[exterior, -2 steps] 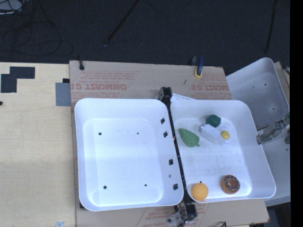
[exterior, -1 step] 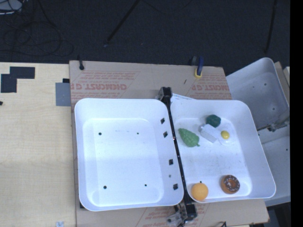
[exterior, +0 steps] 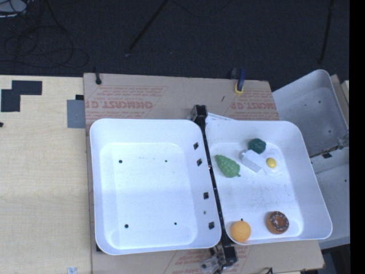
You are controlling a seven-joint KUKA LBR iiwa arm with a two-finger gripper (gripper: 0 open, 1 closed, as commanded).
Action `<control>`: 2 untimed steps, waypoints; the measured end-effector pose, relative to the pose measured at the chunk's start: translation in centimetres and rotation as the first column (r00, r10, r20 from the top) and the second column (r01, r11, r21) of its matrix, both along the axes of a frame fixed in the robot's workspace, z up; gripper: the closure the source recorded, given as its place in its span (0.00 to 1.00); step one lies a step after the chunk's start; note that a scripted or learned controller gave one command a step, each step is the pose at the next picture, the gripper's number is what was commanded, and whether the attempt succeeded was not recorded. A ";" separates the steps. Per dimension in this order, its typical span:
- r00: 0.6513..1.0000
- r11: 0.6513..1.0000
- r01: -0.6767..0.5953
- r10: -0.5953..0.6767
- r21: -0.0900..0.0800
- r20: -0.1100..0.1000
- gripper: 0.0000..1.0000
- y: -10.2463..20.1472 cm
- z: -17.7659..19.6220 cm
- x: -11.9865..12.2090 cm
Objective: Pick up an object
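The right bin (exterior: 308, 176) holds several small objects. A green leafy piece (exterior: 227, 166) lies near its left wall. A dark green round object (exterior: 256, 145) sits toward the back, next to a small white block (exterior: 250, 161) and a fried egg toy (exterior: 271, 164). An orange ball (exterior: 240, 231) rests in the front left corner, and a brown doughnut (exterior: 277, 222) lies to its right.
The left bin (exterior: 102, 153) stands beside the right one, joined by a black divider with clips (exterior: 206, 170). Both rest on a cardboard sheet (exterior: 171, 96) on a wooden bench. A grey metal plate (exterior: 311, 104) stands at the right.
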State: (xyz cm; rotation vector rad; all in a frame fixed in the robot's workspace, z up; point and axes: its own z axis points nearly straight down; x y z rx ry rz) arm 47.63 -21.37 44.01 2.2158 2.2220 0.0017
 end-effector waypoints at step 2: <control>1.000 1.000 0.006 -0.006 0.002 -0.013 0.00 3.5 -0.3 4.3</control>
